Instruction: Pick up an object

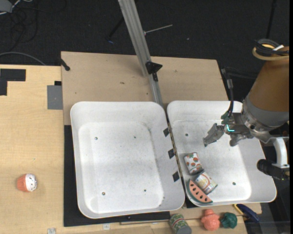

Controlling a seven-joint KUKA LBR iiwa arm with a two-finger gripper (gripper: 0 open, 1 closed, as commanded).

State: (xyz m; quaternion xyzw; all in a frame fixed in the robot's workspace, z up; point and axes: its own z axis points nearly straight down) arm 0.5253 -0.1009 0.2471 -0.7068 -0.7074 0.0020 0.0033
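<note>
Watermelon slice and two cans lie below my gripper, jaws wide, empty, poised for them.

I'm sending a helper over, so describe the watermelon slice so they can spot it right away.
Find the right-hand white bin, then its near left corner. Lying against that rim, just below two small cans, is the watermelon slice: flat, wedge-shaped, red with dark seeds, where its neighbours are round.

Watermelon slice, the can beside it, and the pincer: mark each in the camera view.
watermelon slice [199, 192]: camera view, on its red flesh.
can [205, 183]: camera view, on its side wall.
pincer [224, 135]: camera view, midway between its fingertips.
</note>
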